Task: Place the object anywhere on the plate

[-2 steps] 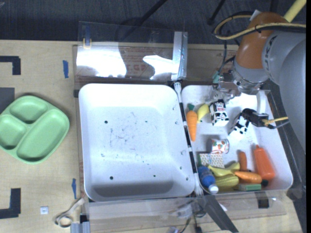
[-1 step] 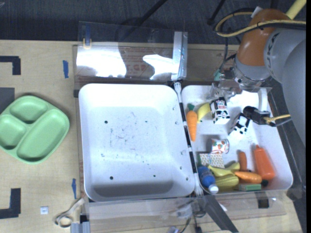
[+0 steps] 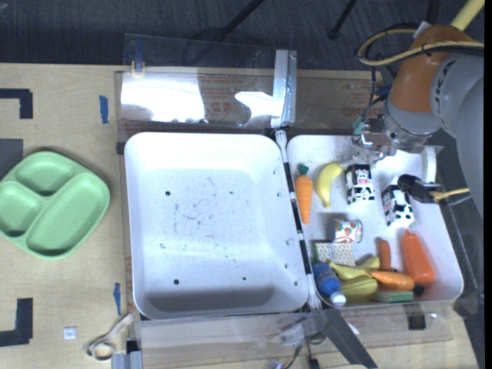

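A green plate [image 3: 50, 204] with three compartments lies on the bench, left of both bins. The right bin [image 3: 448, 241] holds the loose objects: an orange carrot [image 3: 304, 196], a yellow banana [image 3: 329, 181], two black-and-white cow figures [image 3: 360, 186] [image 3: 398, 206], a small printed can [image 3: 347, 231] and an orange-red bottle [image 3: 417, 256]. My gripper [image 3: 372, 140] hangs over the far edge of the right bin, just above the first cow figure and right of the banana. I see nothing held in it.
The left bin [image 3: 154, 160] sits between the plate and the right bin. More toy foods are piled at the right bin's near edge [image 3: 361, 279], with a blue-capped bottle [image 3: 328, 281]. A clear panel [image 3: 200, 91] stands behind the left bin. Cables [image 3: 384, 44] loop above the wrist.
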{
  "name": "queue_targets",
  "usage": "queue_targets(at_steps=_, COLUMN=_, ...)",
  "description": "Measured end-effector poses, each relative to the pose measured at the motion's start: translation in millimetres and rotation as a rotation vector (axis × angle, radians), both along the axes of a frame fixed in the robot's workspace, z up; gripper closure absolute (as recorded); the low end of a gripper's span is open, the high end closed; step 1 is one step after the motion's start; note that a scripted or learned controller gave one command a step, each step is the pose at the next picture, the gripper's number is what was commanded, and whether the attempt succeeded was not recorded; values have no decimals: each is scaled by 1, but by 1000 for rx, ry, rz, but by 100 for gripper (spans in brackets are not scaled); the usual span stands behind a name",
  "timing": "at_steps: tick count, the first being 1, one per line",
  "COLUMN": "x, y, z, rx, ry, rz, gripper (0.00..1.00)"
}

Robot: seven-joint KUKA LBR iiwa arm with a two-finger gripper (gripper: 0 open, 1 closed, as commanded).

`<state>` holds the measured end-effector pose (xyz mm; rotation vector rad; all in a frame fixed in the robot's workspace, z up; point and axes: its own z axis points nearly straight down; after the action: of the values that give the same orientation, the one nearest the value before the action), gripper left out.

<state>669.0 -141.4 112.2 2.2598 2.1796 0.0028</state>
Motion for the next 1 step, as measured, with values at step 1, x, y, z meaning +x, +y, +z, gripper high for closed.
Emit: queue_targets(at_steps=1, x=1, y=1, z=11, rx=-1, ry=-3, rz=2, gripper=100)
